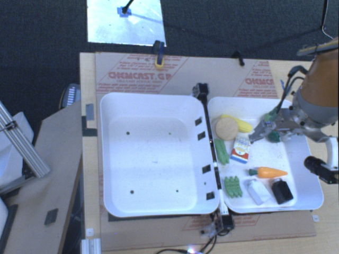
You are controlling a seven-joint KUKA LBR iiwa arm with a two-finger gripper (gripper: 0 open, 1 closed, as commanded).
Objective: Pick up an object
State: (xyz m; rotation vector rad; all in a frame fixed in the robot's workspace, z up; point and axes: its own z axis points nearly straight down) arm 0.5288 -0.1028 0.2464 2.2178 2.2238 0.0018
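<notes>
My gripper (264, 130) hangs over the upper middle of the right bin (307, 157), reaching in from the right under the orange band of the arm. A small dark green object (274, 137) lies just right of its tip, partly hidden by it. A red and white box (241, 148) lies just left of and below the tip. A tan round disc (226, 127) and a yellow banana (243, 125) lie further left. Lower in the bin are an orange carrot (269, 172), a white piece (258, 191) and a black block (282, 191).
A green pickle (221, 152) and a green ridged piece (232, 186) lie along the right bin's left wall. The left bin (153, 152) sits beside it, with black clips (205, 136) along the shared rim. A black arm part (320, 168) overhangs the right rim.
</notes>
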